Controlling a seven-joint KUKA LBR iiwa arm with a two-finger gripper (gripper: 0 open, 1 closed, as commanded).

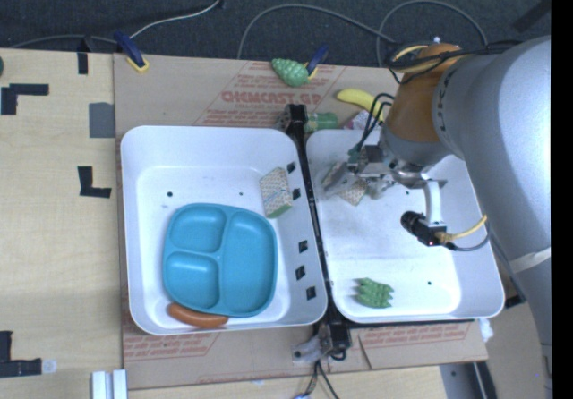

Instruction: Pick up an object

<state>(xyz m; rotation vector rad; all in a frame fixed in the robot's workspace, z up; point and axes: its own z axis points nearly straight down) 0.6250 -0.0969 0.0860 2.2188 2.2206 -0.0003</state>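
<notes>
Camera view looks down on two white bins side by side on the bench [63,236]. The arm [501,147] reaches in from the right and has its pincer [351,179] low in the upper left part of the right bin [448,299], close to the divider. Just beneath the tips lies a small tan patterned object [354,193], seemingly the thing being tried for; whether it sits between them or merely under them cannot be told, nor can how far the pincer is spread. A green toy [373,293] rests near the front wall of the same bin, well apart from the pincer.

In the left bin [143,174] a blue divided plate [219,259] takes up the middle, an orange sausage-like piece [197,317] lies against its front edge, and a patterned block [277,190] leans near the divider. The arm's low, tilted wrist suits a grasp close to the wall.
</notes>
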